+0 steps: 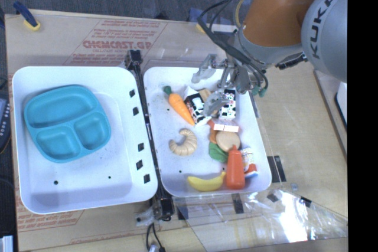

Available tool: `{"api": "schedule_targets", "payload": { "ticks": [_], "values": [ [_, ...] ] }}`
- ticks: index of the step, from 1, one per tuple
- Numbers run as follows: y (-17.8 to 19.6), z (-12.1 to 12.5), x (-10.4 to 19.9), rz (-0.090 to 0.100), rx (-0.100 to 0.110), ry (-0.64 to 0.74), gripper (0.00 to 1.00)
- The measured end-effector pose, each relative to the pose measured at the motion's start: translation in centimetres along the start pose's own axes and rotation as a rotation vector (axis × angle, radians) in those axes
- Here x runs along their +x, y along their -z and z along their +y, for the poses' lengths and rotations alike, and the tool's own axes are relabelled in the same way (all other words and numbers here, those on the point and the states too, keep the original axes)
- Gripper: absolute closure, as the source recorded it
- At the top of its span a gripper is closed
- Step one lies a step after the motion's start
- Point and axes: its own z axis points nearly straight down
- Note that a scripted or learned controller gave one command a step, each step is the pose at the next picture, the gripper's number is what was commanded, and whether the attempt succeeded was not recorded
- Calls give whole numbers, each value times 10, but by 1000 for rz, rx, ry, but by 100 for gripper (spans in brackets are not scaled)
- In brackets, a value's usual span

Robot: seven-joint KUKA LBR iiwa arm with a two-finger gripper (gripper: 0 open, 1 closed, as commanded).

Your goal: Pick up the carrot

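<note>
The carrot [178, 105], orange with a green top, lies at a slant in the upper left part of the right bin [155, 144]. My gripper [212, 87] hangs over the upper middle of that bin, a short way right of and above the carrot. Its metal fingers [204, 71] are spread apart with nothing between them. One finger points down toward a black and white box [198, 107] beside the carrot's lower end.
The right bin also holds a croissant [184, 142], a banana [207, 182], a red bottle [235, 168], a burger [227, 140] and a green item [217, 151]. A blue divided plate [66, 122] lies in the left bin [35, 198].
</note>
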Motion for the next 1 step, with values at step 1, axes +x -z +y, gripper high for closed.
{"api": "schedule_targets", "payload": {
  "ticks": [1],
  "values": [
    [-81,45,-21,5,-5,134,0]
  ]
}}
